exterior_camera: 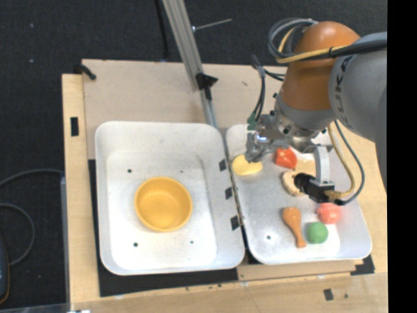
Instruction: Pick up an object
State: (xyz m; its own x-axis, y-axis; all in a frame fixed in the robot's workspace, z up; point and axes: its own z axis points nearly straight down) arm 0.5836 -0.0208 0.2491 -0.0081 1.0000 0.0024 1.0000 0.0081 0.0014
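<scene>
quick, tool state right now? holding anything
tool: cannot be told; it sits low in the right bin, right above the pale yellow piece.

A tan wooden bench point(140, 93) stands on dark speckled carpet point(39, 25), evenly lit.

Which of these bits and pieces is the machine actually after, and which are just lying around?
Part of the job:
gripper, low in the right bin
pale yellow piece, right beneath it, the likeliest target

Just lying about for now:
yellow bowl in the left bin
red piece
cream piece
pink ball
green ball
orange drumstick
</scene>
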